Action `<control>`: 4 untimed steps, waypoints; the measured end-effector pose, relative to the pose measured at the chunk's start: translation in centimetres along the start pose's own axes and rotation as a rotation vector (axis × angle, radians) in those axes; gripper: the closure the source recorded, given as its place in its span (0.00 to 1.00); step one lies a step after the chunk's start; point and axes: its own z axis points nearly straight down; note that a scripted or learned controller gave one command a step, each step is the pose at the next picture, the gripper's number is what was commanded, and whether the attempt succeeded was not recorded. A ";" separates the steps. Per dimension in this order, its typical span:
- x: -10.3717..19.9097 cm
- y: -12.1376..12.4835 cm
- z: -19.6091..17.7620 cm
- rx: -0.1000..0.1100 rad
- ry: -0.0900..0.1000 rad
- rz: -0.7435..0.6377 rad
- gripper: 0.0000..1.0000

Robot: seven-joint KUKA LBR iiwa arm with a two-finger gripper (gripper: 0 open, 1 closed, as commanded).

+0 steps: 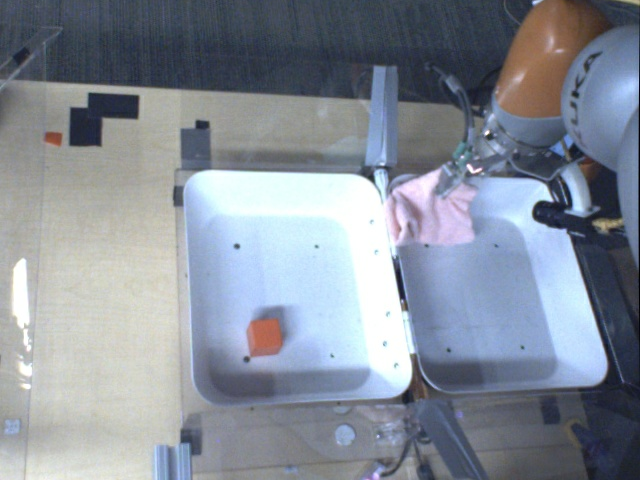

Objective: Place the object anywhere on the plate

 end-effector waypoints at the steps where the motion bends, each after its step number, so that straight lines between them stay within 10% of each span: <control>1: 0.0 0.3 -4.0 0.000 -0.001 -0.006 1.00; 4: 15.1 -2.4 -6.0 -0.004 0.002 -1.137 1.00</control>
